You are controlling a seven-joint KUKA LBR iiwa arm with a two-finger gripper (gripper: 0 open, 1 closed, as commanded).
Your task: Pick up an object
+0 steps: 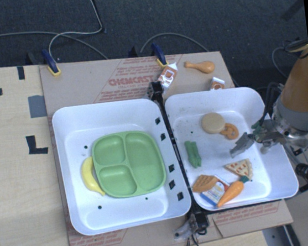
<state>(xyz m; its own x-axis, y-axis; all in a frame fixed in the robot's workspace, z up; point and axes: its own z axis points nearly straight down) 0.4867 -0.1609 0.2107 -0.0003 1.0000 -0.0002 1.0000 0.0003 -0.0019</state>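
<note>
**Gripper low in the right bin, nothing yet in hand**

The arm (298, 96) reaches in over the right edge of the right bin (251, 95). The gripper (244, 144) sits low near the middle of that bin's right half, and a grey finger (239, 147) points leftward across bare floor. Whether the fingers are spread or closed I cannot tell, and nothing is visible between them.

The nearest candidates lie just below and above it. The wedge of toast (239, 168) is close beneath the fingertip. The carrot (231, 191) lies at the bin's near edge, touching a small blue-and-white packet (211, 193) with a brown pastry (204, 182) beside it. A tan round biscuit (212, 122) and an orange pretzel (230, 131) sit together toward the far edge. A green pickle (193, 154) lies alone near the left wall.

To do this step well, I would choose a piece that stands apart. The pickle has open floor on its right side, so the fingers could straddle its narrow width. The carrot cluster is crowded and hugs the near wall, leaving little room for a finger.

The left bin (65, 122) holds a green divided plate (128, 163) and a banana (89, 177) tucked against its left side.
</note>
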